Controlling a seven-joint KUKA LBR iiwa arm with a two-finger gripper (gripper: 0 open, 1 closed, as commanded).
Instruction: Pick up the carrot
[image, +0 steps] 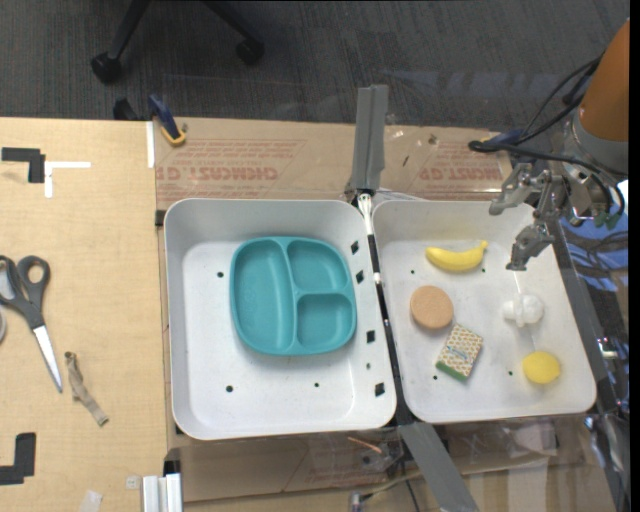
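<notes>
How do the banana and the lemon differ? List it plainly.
Shape: the banana is long and curved; the lemon is short and rounded.
Place: the banana lies near the far wall of the right bin; the lemon sits near its front right corner.
Neighbours: the banana lies just beyond the round tan piece; the lemon lies below the white object.
Both are yellow.

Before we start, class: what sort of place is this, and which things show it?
Probably a robotics lab workbench: a robot hand over two white bins, toy food such as a banana, and scissors on cardboard.
</notes>
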